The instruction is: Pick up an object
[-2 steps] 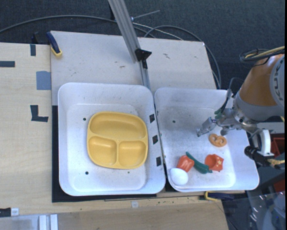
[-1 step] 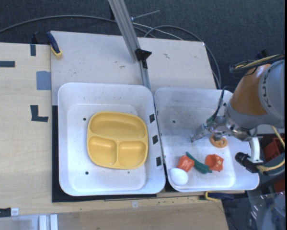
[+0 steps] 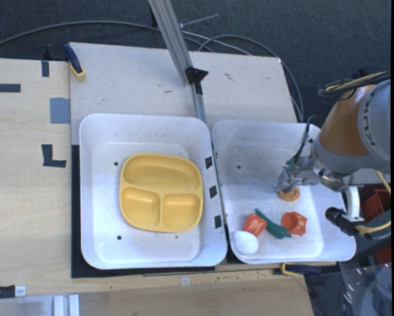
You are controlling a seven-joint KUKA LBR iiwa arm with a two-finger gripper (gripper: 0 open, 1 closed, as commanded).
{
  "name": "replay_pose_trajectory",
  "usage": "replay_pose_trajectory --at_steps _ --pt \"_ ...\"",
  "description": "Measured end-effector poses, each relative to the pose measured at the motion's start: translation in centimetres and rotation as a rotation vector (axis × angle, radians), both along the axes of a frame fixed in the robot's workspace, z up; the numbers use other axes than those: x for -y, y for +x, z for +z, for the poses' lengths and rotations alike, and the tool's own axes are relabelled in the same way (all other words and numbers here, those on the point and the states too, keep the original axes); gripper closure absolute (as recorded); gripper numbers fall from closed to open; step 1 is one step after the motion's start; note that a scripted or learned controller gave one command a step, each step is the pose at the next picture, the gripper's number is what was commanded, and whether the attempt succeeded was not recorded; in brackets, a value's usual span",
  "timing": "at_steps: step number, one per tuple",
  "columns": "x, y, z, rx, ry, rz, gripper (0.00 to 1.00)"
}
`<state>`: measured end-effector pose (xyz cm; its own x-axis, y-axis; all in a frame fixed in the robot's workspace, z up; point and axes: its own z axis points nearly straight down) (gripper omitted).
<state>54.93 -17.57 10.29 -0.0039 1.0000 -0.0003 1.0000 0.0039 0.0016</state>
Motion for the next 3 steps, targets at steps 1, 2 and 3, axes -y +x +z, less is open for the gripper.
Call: replay_pose_trajectory --at_steps 1,2,3 --pt "0.4 -0.1 6.2 0.003 -0.001 -0.003 1.0" --pt "0.6 0.0 10.5 0.001 -0.001 -0.002 1.0" --pt "1.1 -0.6 16.5 0.004 -0.002 -0.003 1.0"
